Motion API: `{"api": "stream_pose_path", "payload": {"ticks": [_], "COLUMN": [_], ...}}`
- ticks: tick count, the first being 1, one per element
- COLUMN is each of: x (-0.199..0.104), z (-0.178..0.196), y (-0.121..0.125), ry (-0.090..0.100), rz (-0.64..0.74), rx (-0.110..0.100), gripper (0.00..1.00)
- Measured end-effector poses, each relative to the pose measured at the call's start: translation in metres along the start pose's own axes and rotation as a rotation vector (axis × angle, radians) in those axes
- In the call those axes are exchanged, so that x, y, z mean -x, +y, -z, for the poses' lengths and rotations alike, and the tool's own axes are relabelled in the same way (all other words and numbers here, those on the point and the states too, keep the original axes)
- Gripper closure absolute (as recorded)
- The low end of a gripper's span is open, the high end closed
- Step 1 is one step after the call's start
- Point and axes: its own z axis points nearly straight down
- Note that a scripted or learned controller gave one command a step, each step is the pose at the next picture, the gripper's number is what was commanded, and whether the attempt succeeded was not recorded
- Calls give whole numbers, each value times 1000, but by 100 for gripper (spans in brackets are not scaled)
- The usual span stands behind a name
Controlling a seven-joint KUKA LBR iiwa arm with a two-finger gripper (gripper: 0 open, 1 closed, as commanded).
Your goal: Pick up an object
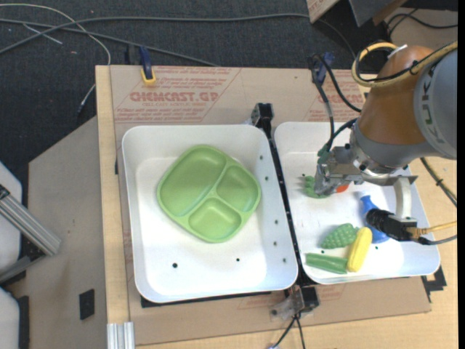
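Observation:
My gripper (328,179) is low in the right bin (305,140), near its left-centre. Right under and beside it lies a small green toy (314,188) with a bit of orange-red (339,188) showing to its right. I cannot see whether anything is held. Nearer the front of the same bin lie a blue piece (366,203), a bumpy green toy (340,236), a yellow corn cob (359,249) and a green pea pod (325,263).
The left bin (138,195) holds a light green divided plate (209,193). A black clamp (262,113) sits at the back between the two bins. The arm's grey and orange body (399,115) hangs over the right bin's back right.

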Motion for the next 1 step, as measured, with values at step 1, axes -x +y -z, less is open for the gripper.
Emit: {"api": "stream_pose_path", "payload": {"ticks": [1], "x": [-52], "z": [-1], "y": [10], "ry": [-2], "rz": [0], "rx": [3], "gripper": [100]}}
